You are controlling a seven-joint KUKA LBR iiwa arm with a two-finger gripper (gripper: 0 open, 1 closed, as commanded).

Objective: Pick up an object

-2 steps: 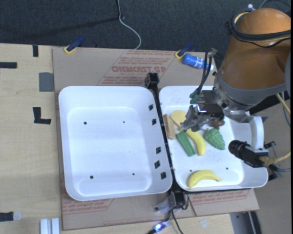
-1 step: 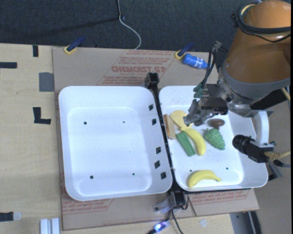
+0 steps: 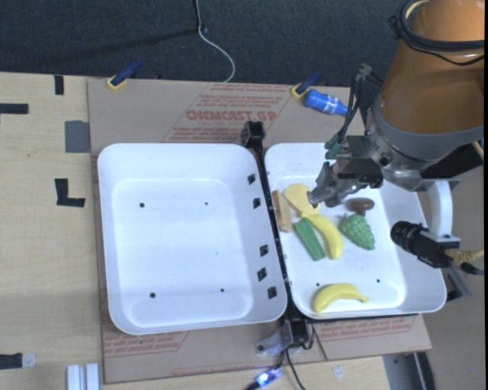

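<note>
My gripper [image 3: 325, 195] hangs low over the right bin [image 3: 390, 295], just above the upper end of a yellow banana-shaped piece [image 3: 319, 223]. Beside that piece lie a green cucumber-like stick [image 3: 309, 239], a tan stick [image 3: 282, 211] by the divider, a bumpy green piece [image 3: 357, 231] and a small brown piece [image 3: 359, 205]. A second yellow banana [image 3: 338, 296] rests near the bin's front edge. Nothing shows between the fingers.
The left bin [image 3: 179, 238] adjoins the right one along a black-clipped divider [image 3: 264, 218]. A blue clamp [image 3: 324, 101] and a yellow-blue clip [image 3: 124, 74] sit on the cardboard behind the bins. The arm's orange body fills the upper right.
</note>
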